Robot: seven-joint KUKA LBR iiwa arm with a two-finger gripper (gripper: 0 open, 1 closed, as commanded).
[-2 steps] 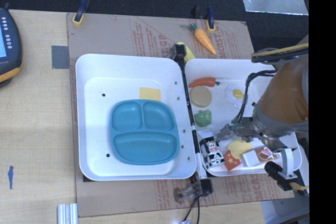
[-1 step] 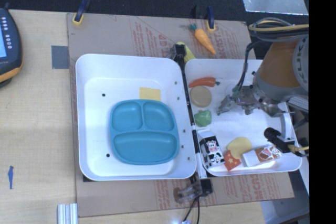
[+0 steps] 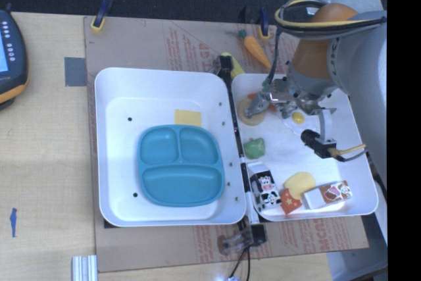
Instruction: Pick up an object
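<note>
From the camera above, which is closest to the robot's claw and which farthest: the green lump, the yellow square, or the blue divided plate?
Measured from the gripper:
1. Green lump, right bin, just below the gripper.
2. Yellow square, left bin, above the plate.
3. Blue divided plate, left bin's middle.

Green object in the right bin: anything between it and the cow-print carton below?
Camera view: nothing. Bare white bin floor lies between the green object and the cow-print carton.

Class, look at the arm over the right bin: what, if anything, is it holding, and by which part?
It cannot be told. The gripper sits low in the right bin, near a small yellow piece, but nothing is visibly held.
</note>
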